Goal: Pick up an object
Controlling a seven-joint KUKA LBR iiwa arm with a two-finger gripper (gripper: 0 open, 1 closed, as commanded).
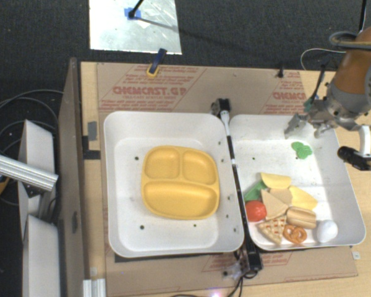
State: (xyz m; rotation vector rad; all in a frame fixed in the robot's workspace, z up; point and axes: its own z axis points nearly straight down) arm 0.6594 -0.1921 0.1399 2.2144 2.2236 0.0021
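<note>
Gripper [309, 124] open, empty, hovering at bin's [352, 184] one o'clock. Approach step; next, descending onto green piece [302, 149] at six.

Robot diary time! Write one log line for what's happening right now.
arm: over right bin's far edge | gripper: open, holds nothing | nearest: green toy | food pile: right bin near corner | yellow tray: left bin

arm [357, 67]: cut off by the right edge
green piece [253, 192]: mostly hidden under the yellow wedge [276, 180]
</note>
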